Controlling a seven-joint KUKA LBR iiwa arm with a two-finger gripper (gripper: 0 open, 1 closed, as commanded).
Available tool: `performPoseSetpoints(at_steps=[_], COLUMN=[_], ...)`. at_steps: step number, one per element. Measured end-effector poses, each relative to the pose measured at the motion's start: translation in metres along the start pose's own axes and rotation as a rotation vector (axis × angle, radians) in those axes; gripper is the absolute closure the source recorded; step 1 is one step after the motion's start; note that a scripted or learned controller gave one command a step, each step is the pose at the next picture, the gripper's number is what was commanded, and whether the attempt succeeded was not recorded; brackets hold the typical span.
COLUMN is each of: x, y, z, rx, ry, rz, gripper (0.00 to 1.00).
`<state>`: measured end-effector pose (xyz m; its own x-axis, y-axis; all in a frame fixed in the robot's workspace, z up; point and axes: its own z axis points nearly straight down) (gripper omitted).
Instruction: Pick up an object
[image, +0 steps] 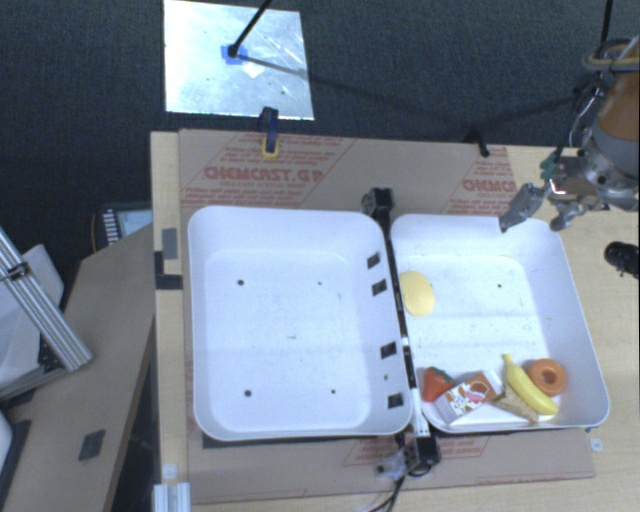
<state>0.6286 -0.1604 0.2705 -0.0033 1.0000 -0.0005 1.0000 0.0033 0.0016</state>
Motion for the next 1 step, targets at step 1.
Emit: performPoseSetpoints(at_steps=[1], x=[0.0000], y=[0.0000], z=[-0.0001], rx=[0.000], ry=[0.000], rz=[0.000], gripper=[0.00])
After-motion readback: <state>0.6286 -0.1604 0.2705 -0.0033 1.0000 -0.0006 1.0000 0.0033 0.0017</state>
